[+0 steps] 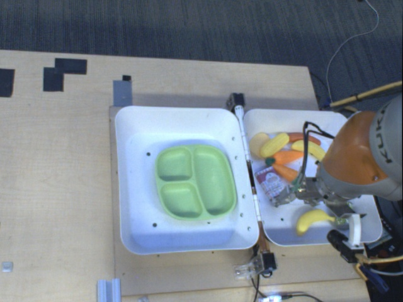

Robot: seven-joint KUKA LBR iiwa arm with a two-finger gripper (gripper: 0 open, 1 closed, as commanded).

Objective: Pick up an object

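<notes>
Here, the left bin [132, 168] holds a green tray [195, 181]; the right bin [277, 234] holds toy food (a banana [313, 219] just beside the gripper [297, 192], grip state unclear).

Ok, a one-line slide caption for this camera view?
Arm reaches over the right bin of toy food, including a banana; green divided plate sits in the left bin.

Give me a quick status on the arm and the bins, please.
Gripper low in right bin, fingers hidden. Nothing seen held. Yellow banana just beside it; more toy food heaped behind. Green divided plate alone in left bin.
</notes>
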